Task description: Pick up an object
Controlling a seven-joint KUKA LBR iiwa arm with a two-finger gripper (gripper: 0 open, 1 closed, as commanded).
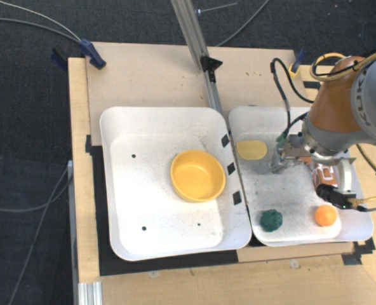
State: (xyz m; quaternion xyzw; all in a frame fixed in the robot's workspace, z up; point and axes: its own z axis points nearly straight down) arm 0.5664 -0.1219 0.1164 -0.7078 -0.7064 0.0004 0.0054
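Observation:
A yellow bowl [197, 175] sits upright in the middle of the left bin [121, 234]. In the right bin [296, 230] lie a flat pale-yellow disc [251, 150] near the far left corner, a dark green lump [271, 220] at the near left, and a small orange ball [326, 216] at the near right. My gripper [281, 162] reaches down into the right bin just right of the yellow disc, close to the bin floor. Nothing shows between its fingers.
A slanted metal pole [194, 37] rises from the bench behind the bins. Cables [282, 88] loop over the right bin's far edge. The arm's orange band [333, 103] hangs above the right bin's right side. Wooden bench surrounds both bins.

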